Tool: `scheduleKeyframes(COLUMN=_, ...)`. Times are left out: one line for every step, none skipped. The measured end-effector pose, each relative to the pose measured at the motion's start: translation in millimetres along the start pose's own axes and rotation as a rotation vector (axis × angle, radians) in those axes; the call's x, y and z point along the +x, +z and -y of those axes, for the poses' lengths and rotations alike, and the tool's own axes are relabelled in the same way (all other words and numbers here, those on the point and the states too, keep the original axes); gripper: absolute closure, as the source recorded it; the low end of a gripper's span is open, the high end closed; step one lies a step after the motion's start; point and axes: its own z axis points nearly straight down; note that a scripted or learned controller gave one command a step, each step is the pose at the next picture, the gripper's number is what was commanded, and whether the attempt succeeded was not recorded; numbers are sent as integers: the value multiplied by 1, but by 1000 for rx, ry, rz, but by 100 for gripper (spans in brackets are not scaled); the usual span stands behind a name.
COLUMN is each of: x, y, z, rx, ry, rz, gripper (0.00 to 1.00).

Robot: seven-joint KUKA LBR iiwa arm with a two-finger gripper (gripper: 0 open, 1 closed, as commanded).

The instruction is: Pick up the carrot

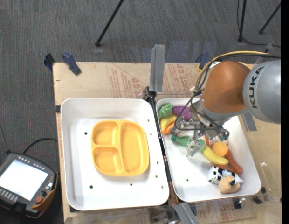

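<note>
Left bin [74,125] holds a yellow divided plate [120,147], flat at its middle, well apart from the work.

Right bin [249,171] has the toys bunched at centre & far-left: broccoli [165,109], purple grapes [181,111], a banana [214,156], an orange ball [220,149].

Gripper [196,146] hangs low over that pile, arm coming in from the right; can't tell if open or closed, nothing visibly in it.

Carrot [234,163] lies just right of the gripper, slanting toward near-right, touching the banana, so prob. a crowded pick.
</note>
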Motion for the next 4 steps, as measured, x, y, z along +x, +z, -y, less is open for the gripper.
scheduleKeyframes(x=9, y=-12, z=5, rx=-1, ry=36, rz=0, gripper=0)
scheduleKeyframes(x=10, y=-23, z=46, rx=0, ry=121, rz=1, gripper=0)
scheduleKeyframes(x=68, y=-3, z=78, rx=-2, ry=229, rz=-3, gripper=0)
scheduleKeyframes(x=64, y=-14, z=75, rx=-5, ry=224, rz=4, gripper=100)
